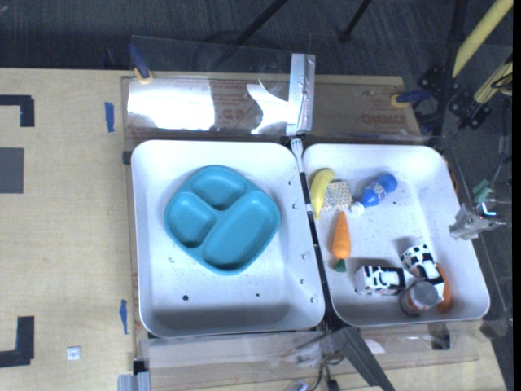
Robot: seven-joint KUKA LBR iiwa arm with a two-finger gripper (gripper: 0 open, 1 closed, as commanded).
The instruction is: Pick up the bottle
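Observation:
The bottle (378, 190) is small and blue with a pale band. It lies on its side in the upper middle of the right bin (423, 165), pointing down-left towards a small white end (356, 208). A yellow banana (320, 188) and a speckled beige block (338, 195) lie just left of it. Nothing rests on the bottle and the bin floor around its right side is bare.
An orange carrot (340, 236) lies below the bottle. Two black-and-white cow-patterned toys (383, 278) (422, 261) and a brown can (417, 298) crowd the bin's lower right. The left bin (155, 169) holds a blue sectioned plate (221, 218). A metal fixture (476, 218) sits at the right rim.

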